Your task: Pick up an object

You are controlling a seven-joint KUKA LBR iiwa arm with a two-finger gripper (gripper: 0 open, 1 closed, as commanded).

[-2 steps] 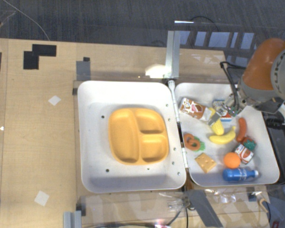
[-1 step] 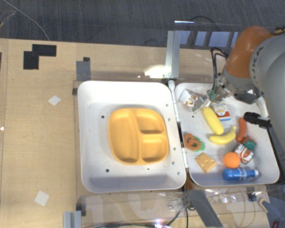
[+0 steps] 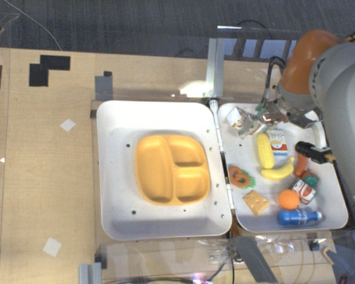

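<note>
My gripper (image 3: 250,123) hangs low over the far left corner of the right bin (image 3: 339,216), reaching in from the right. A small white item (image 3: 235,118) lies just left of its tip, and whether they touch is unclear. Just below the gripper lie a yellow corn cob (image 3: 264,149) and a small red and blue carton (image 3: 277,142). Nothing shows held in the gripper.
The right bin also holds a banana (image 3: 277,172), an orange (image 3: 289,199), a blue bottle (image 3: 299,218), a red can (image 3: 306,191), a cracker (image 3: 256,203) and a red-green pretzel shape (image 3: 239,177). A yellow divided plate (image 3: 171,168) lies in the left bin (image 3: 115,176).
</note>
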